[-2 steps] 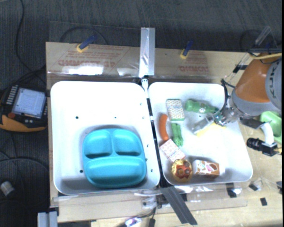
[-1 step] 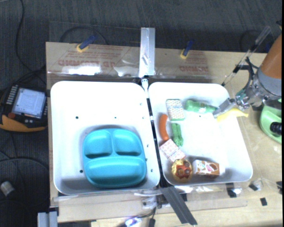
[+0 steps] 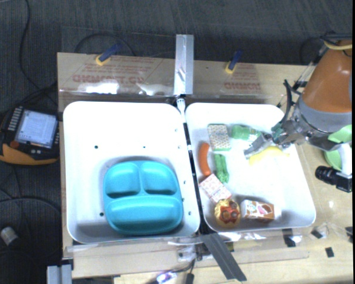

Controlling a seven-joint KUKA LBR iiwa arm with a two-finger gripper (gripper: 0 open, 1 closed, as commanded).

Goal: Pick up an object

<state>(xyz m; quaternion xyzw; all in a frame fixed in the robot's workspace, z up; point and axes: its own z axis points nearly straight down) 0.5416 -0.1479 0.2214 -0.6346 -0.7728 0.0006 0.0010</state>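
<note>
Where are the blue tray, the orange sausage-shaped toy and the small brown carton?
blue tray (image 3: 143,195): camera view, its middle.
orange sausage-shaped toy (image 3: 205,159): camera view, mid-length.
small brown carton (image 3: 257,210): camera view, top face.

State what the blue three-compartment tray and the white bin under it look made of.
Blue three-compartment tray: likely moulded plastic, smooth with a soft sheen, rounded edges and even colour. Shallow white bin beneath it: probably plastic too, with a uniform matte-white surface and curved corners.
</note>
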